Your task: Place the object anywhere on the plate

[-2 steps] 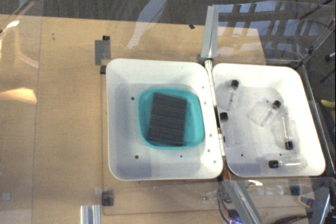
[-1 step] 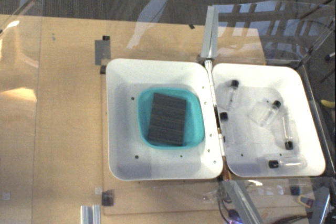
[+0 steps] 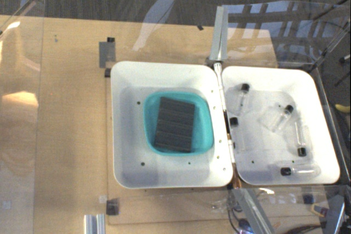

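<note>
Dark ribbed block point(image 3: 175, 124) lies flat on the teal plate point(image 3: 204, 140), roughly at its middle. That plate sits inside the left white bin point(image 3: 126, 161). Beside it, the right white bin point(image 3: 323, 167) holds several clear black-capped vials point(image 3: 284, 113).

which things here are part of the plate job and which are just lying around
Part of the job:
- teal plate in the left bin
- dark ridged block, already on the plate

Lying about:
- clear black-capped tubes, scattered in the right bin
</note>
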Available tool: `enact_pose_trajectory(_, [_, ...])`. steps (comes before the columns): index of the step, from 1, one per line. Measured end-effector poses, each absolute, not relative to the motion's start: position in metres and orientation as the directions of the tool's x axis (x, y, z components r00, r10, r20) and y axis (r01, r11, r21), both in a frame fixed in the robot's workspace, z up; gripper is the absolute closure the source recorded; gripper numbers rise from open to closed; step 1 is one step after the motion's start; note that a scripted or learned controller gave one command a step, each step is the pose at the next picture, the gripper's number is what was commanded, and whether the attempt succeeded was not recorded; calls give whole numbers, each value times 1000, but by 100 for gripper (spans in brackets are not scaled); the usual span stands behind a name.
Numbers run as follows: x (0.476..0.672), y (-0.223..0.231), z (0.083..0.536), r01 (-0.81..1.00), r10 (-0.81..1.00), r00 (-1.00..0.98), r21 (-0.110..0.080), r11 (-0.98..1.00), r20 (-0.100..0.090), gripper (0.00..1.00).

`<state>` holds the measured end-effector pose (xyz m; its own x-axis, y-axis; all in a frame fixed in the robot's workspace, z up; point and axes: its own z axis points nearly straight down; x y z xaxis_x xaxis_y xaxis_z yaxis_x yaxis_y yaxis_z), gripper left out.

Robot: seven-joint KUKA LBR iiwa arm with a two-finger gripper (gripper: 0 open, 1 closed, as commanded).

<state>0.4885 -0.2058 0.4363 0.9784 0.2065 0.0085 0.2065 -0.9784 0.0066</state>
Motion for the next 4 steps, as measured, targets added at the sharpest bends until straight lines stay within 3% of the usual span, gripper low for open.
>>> enact_pose_trajectory(4, [489, -205, 436, 209, 209, 978, 6, -978, 7, 0])
